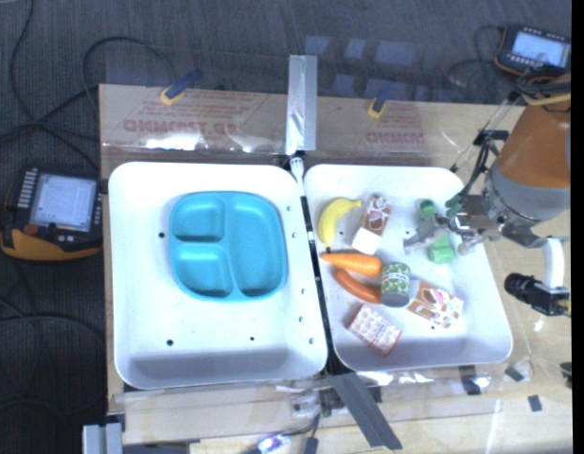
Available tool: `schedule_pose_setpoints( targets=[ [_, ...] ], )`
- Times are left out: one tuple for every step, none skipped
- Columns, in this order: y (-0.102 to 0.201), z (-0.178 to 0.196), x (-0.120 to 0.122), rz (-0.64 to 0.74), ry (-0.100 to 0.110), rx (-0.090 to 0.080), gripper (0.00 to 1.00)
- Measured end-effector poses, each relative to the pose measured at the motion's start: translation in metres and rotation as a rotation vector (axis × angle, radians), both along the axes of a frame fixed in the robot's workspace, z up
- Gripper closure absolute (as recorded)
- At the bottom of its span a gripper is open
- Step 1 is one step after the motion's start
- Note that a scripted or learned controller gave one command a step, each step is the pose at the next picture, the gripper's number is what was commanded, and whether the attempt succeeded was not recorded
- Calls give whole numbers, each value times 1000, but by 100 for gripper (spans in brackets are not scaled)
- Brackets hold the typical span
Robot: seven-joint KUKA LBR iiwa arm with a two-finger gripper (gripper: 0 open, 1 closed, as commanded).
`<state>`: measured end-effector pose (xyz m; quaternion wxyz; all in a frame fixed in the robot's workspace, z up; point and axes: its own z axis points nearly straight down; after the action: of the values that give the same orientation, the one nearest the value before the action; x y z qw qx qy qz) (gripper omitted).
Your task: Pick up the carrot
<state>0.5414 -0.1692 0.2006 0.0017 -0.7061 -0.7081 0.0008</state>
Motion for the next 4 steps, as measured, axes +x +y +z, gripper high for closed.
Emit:
schedule_pose_setpoints(
  targets=[
    [74,-49,-31,121,1,1,0],
    [58,-11,-42,-153,1,-1,0],
    [75,86,-24,-198,-1,-5,0],
    [94,201,-1,-260,-2,-6,0]
  ],
)
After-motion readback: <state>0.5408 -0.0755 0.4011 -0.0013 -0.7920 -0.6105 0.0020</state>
